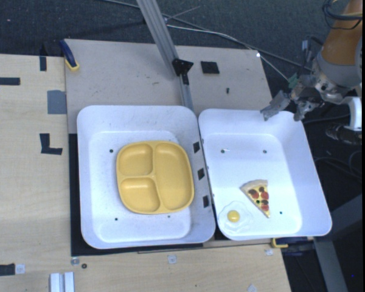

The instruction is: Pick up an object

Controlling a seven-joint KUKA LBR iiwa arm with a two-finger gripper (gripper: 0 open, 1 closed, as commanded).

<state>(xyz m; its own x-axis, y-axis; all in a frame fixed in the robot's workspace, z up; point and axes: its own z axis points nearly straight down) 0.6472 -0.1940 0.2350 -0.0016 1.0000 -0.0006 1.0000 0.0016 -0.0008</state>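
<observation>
Pizza slice (257, 196) and fried egg (233, 216), seen low in right bin (304, 163), are judged light, flat, slippery toys best pinched across edges; hand (287, 106), at bin's far rim, state cannot be told.

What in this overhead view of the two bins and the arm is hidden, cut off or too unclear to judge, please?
- Gripper, camera view: small and blurred over the right bin corner, so its finger state is unreadable.
- Arm: cut off by the right and top edges.
- Fried egg toy: white against white bin, outline faint.
- Yellow divided plate: hides the left bin floor beneath.
</observation>
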